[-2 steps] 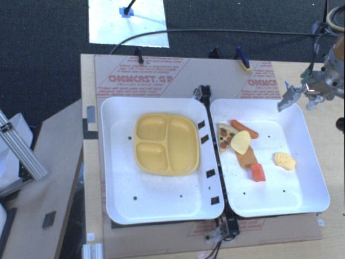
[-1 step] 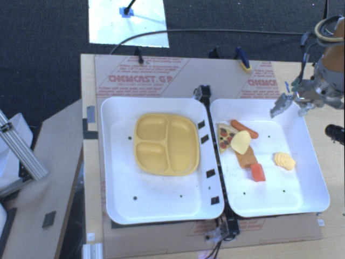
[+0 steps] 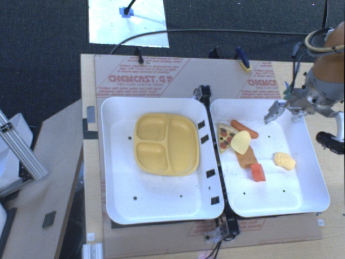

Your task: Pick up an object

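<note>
Lying in right bin [image 3: 302,198]: small pale-yellow lumpy toy [image 3: 284,161], perhaps corn; claw [image 3: 284,112] spread, holding nothing.

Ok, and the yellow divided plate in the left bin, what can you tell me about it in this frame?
The yellow plate is a rounded-square tray that looks like matte plastic, moulded into three compartments: two smaller ones on its left side, one larger on its right. It lies flat and right side up on the floor of the left bin, roughly central and slightly toward the far side, turned a little askew. Its compartments hold nothing. It touches the bin floor alone; the gripper is over the right bin, well away.
</note>
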You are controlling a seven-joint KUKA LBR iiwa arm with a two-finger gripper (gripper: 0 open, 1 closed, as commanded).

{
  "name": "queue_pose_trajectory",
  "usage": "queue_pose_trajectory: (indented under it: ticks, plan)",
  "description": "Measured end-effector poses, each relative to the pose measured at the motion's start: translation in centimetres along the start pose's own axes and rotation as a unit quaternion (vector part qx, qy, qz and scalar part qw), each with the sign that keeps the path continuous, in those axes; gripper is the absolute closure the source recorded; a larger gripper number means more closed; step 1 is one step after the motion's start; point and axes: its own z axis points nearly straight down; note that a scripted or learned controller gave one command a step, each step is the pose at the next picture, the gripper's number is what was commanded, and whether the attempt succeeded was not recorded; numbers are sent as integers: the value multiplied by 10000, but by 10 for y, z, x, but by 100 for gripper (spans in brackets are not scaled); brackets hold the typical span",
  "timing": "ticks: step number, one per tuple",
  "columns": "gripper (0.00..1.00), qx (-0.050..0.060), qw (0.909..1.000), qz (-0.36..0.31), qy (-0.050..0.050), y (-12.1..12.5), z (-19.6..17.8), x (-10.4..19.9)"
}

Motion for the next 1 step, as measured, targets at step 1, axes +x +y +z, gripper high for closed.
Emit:
queue_pose_trajectory:
  ticks: [1]
  plan:
    - [0,1,10000,-16,4,-1,52,11]
